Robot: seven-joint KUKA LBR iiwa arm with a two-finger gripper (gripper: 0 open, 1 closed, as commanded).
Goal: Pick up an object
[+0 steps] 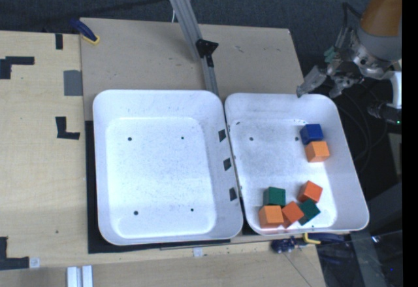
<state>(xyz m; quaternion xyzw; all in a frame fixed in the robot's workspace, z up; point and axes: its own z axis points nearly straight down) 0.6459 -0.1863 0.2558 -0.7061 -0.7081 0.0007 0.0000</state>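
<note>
The right white bin (261, 148) holds several small blocks. A blue cube (311, 132) sits near its far right wall with an orange cube (317, 151) touching it just in front. At the near right corner lie a green cube (274, 197), an orange cube (270, 216), another orange one (311, 191) and a dark green piece (309, 211), packed close together. My gripper (320, 88) hangs above the bin's far right corner, outside the rim. Its fingers are spread open with nothing between them. It is well above and behind the blue cube.
The left white bin (157, 168) lies beside the right one, their rims touching. A slanted metal pole (186, 4) with a black clamp (206, 48) comes down to the seam behind the bins. A blue and yellow clip (85, 31) lies on the far left of the bench.
</note>
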